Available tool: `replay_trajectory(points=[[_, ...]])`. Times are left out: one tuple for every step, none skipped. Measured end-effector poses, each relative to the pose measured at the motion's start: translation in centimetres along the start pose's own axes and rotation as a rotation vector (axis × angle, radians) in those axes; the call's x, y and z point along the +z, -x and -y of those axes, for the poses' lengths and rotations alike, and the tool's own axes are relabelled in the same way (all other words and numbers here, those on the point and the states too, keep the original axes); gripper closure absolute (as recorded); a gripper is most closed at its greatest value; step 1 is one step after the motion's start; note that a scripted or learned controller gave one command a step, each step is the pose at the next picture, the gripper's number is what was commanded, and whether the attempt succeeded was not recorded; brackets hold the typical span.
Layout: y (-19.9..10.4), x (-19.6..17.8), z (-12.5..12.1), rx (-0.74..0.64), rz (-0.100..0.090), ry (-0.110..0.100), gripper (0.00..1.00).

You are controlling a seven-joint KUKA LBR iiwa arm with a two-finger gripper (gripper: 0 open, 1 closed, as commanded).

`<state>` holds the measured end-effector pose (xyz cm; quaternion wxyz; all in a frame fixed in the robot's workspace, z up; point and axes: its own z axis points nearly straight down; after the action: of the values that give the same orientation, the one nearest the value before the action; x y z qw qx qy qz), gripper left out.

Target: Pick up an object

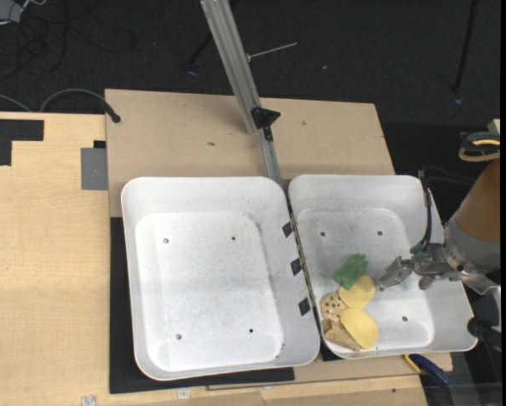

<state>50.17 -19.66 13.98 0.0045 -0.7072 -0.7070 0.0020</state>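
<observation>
In the right bin (pixel 380 197) a small pile lies near the front left corner. It holds a green piece (pixel 351 271), a pale yellow piece (pixel 358 293), a second yellow piece (pixel 362 327) and a brown round perforated piece (pixel 331 304). My gripper (pixel 392 275) reaches in from the right, low over the bin floor, just right of the green and upper yellow pieces. Nothing shows in its grasp. The arm's orange band (pixel 483 203) sits at the right edge.
The left bin (pixel 202 277) stands beside the right one, with black clips (pixel 297 266) on the shared rim. A slanted metal rail (pixel 236 74) rises behind the bins. A wooden bench lies to the left.
</observation>
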Motion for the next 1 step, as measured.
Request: replay_trajectory(points=[[-0.01,4.84,-0.11,0.001,0.002,0.008,0.0]])
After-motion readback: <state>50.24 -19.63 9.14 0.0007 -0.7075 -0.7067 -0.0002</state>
